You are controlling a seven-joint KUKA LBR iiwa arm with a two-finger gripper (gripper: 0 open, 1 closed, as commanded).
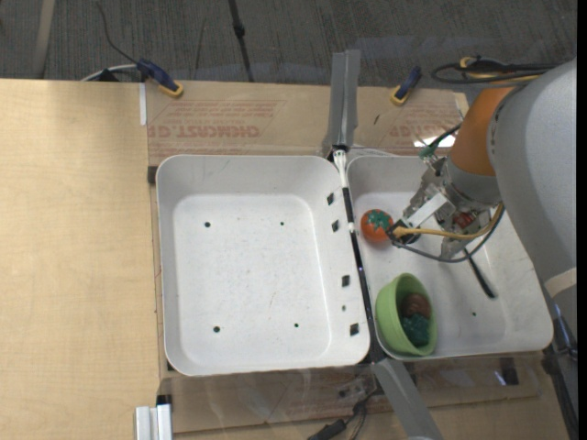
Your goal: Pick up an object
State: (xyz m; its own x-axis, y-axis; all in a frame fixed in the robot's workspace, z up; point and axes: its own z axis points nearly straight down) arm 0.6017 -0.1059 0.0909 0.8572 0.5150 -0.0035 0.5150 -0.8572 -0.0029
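One gripper [404,231] is doing the work, hanging off the grey arm [541,172] with its orange band [477,136], which is reaching in over the right bin [514,333] from the right side. It's sitting low over the middle of that bin, tipped toward the divider between the two bins. Honestly can't tell whether the hand is clenched or released, the angle and the cables [468,246] looping around the wrist are making it too messy to read. An orange ball [375,225] with a bit of green on it is lying right at the gripper's tip, close to the right bin's left wall, roughly midway along it. It looks like it's touching or just about touching the tip, but I can't say it's actually being gripped, so I'm not calling it held. Near the front-left corner of the same bin, a green bowl [393,319] is lying tilted on its side, with some dark teal and brownish stuff [417,317] tucked inside it that's too blurry to name. The left bin [170,246] is sitting just beside the right one, their walls touching along the middle. Both bins are resting on a bench with a cardboard sheet [220,122] behind them, and a couple of blue-and-yellow clamps [158,75] are clipping the back edge.
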